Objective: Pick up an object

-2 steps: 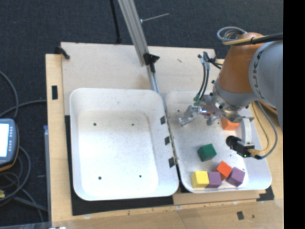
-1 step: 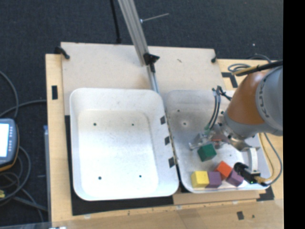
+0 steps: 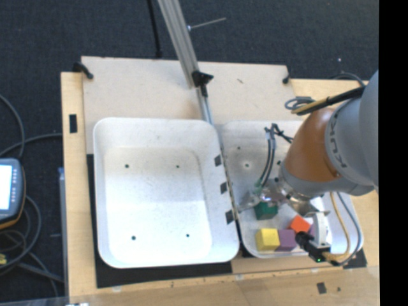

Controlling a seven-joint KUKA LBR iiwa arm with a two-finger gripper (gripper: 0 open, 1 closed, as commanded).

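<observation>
Right bin holds yellow block; gripper state unclear above green block.

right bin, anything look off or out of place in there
Nothing stands out. The yellow block, purple block, orange block and green block sit loosely clustered at the near end of the right bin, none spilled over its rim. The arm hangs over them.
</observation>
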